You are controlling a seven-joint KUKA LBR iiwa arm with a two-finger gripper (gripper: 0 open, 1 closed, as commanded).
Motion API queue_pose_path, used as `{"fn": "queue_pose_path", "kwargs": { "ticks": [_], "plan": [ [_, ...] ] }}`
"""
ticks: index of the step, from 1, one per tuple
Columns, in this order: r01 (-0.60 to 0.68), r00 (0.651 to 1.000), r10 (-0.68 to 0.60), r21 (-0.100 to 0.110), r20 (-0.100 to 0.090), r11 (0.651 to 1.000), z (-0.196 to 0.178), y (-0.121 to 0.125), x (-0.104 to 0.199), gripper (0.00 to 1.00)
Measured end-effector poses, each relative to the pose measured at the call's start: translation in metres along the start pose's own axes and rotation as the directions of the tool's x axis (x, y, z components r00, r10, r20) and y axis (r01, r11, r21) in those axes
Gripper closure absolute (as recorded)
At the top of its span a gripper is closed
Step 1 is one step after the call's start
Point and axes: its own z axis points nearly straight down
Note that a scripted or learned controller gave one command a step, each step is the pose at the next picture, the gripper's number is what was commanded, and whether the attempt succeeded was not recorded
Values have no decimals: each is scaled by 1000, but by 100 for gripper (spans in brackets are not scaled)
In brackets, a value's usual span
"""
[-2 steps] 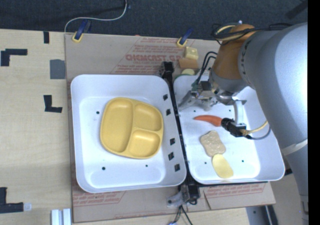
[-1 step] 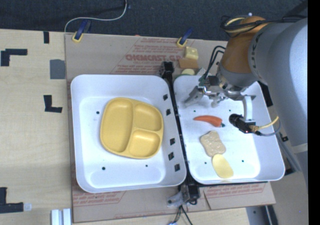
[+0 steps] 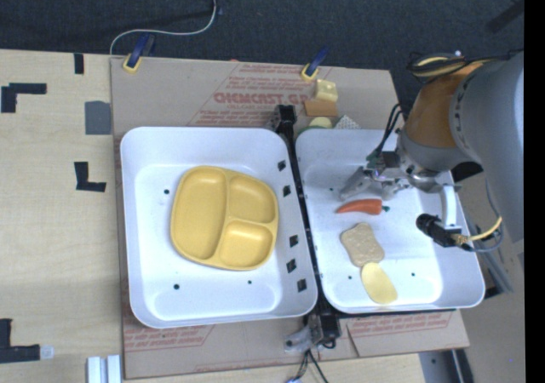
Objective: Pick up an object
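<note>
In the right bin [image 3: 451, 288], an orange carrot [image 3: 358, 207] lies near the middle. A tan slice of bread [image 3: 362, 243] sits just in front of it, and a pale yellow oval piece [image 3: 379, 282] lies nearer the front rim. My gripper [image 3: 366, 189] reaches in from the right and hovers just behind the carrot. Its fingers are spread open with nothing between them. The grey arm with its orange band [image 3: 434, 109] rises at the right.
The left bin [image 3: 145, 288] holds a yellow divided plate [image 3: 224, 217]. Behind the bins, on the cardboard, stand a tan block [image 3: 321, 100] and a small pale green thing [image 3: 319, 123]. A black divider [image 3: 294, 202] runs between the bins.
</note>
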Motion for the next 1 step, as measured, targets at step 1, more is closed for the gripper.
{"fn": "queue_pose_path", "kwargs": {
  "ticks": [1],
  "plan": [
    [6,1000,-6,-2,-2,1000,-2,-47,55,0]
  ]
}}
